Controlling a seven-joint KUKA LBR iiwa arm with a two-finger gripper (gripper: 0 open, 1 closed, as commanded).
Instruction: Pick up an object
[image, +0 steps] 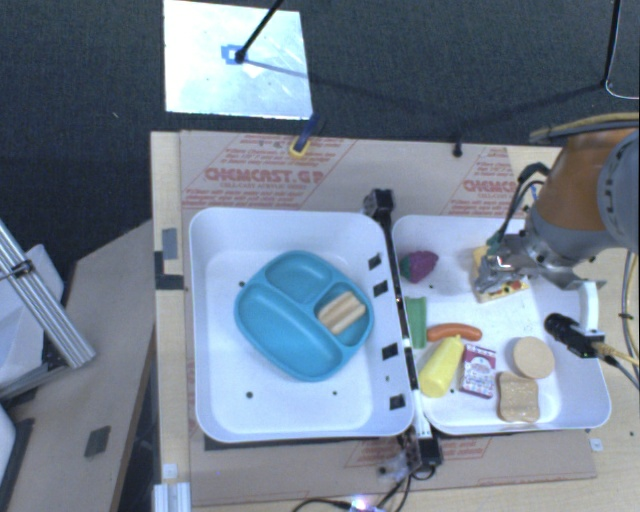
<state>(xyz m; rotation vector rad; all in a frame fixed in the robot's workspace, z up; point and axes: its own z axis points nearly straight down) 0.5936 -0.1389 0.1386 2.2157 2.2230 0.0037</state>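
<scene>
I see the grey arm with its orange band (580, 185) reaching in from the right over the right-hand shallow white bin (600, 400), with the two-finger gripper (497, 265) down near that bin's upper middle. Directly under it sits a small yellow block-like toy with a red edge (503, 288) — touching or just below the tool, though I cannot tell which, nor how the gripper is set.

The other pieces lie in the same bin, lower and to the left of the gripper: a purple rounded toy fruit (419, 264) near the upper left corner, a green strip (415, 322) against the divider, an orange sausage-shaped toy (454, 332), a yellow plastic bottle shape (441, 366), a small red printed box (479, 371), a round tan disc (532, 357) and a tan slice of toy bread (518, 398).

In the left-hand white bin (220, 400) rests a blue divided plate (285, 325) — with a tan ridged toy biscuit (341, 312) in its right compartment.
</scene>
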